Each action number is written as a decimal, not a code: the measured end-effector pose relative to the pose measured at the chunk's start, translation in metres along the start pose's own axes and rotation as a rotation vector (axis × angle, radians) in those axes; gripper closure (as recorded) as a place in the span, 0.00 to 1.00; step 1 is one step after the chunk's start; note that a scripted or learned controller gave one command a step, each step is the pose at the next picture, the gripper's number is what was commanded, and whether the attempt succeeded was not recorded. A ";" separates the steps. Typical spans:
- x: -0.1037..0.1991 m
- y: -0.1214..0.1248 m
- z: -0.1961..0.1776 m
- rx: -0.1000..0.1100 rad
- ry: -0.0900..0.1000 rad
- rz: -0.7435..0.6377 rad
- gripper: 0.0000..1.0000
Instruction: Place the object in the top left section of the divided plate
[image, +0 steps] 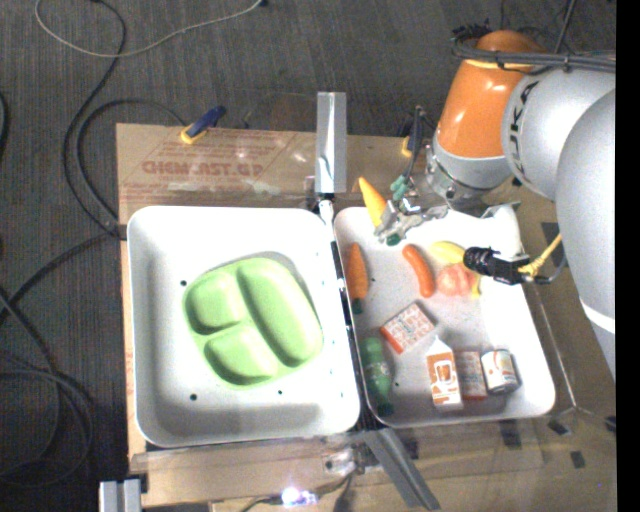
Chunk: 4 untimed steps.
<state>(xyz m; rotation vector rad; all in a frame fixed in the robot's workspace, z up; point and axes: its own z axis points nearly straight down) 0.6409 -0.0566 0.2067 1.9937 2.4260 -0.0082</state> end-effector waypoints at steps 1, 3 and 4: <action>0.092 -0.067 0.024 0.000 0.006 -0.109 1.00; 0.139 -0.025 0.002 -0.001 0.002 -0.331 1.00; 0.215 -0.049 0.024 -0.001 0.005 -0.456 1.00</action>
